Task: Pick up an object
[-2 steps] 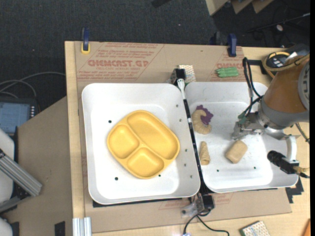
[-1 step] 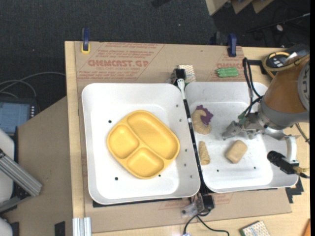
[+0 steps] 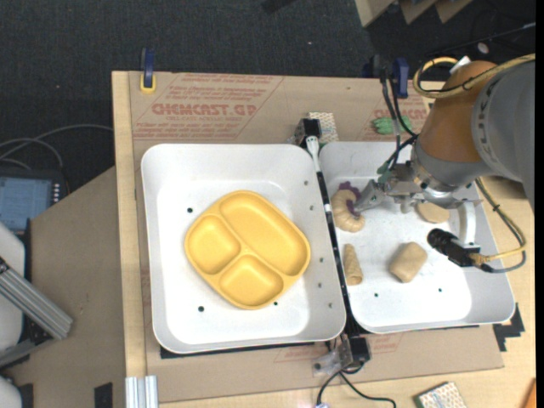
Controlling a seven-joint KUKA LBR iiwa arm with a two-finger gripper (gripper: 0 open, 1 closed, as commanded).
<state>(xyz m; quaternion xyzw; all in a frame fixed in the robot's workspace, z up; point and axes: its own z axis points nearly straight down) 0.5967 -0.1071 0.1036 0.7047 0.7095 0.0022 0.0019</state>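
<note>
Bench board (image 3: 212, 100) print — red "CHEMCAST" — above both bins.

Divided tray (image 3: 246, 249) in left bin (image 3: 161, 177)

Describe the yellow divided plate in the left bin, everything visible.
The yellow divided plate looks like smooth moulded plastic, a rounded rectangle with three compartments: one large at the upper right, two smaller at the left and bottom, split by raised ridges. It lies flat and right side up, turned at an angle to the walls of the left bin, near the middle of the bin's floor. Its compartments hold nothing. Only the bin floor touches it.
</note>
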